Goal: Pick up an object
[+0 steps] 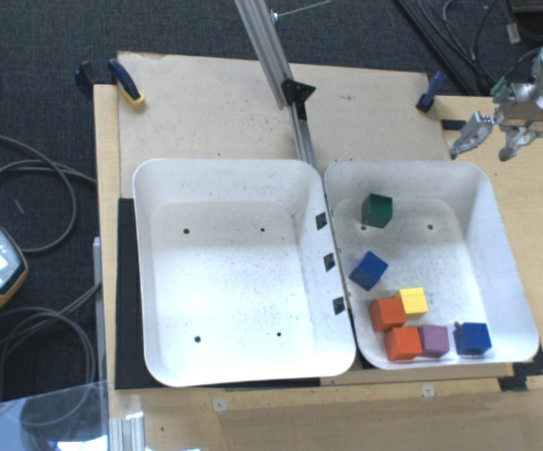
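My gripper (488,142) hangs above the far right corner of the right bin (497,216), open with nothing between its fingers. In that bin lie a green block (377,210) near the back, a blue block (368,271) in the middle, and a cluster at the front: two orange blocks (388,313) (404,343), a yellow block (413,301), a purple block (435,339) and another blue block (473,338). The gripper is well above and behind all of them.
The left bin (149,252) sits beside the right one. A metal pole (267,40) rises from the bench behind the bins. Blue clamps (126,81) (430,90) hold the bench's back corners. Cables lie on the dark floor around.
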`<state>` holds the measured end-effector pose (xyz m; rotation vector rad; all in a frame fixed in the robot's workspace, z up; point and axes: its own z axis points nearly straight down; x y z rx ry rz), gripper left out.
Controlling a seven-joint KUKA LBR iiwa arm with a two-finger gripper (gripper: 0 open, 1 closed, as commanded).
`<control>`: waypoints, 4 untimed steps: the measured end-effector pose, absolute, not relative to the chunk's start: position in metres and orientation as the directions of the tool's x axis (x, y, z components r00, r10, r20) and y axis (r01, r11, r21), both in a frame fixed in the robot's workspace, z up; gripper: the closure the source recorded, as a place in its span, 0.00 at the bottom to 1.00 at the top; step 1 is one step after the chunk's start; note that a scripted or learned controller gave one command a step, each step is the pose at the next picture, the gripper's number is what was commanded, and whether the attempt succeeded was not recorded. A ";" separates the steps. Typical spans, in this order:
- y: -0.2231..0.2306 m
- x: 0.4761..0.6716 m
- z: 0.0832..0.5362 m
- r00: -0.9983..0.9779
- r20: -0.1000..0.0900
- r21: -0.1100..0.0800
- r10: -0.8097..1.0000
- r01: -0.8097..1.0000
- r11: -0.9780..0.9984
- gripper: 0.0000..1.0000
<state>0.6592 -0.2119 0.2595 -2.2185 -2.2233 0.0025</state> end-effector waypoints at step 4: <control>-0.102 0.560 0.116 0.006 0.000 -0.011 1.000 1.000 -0.006 0.00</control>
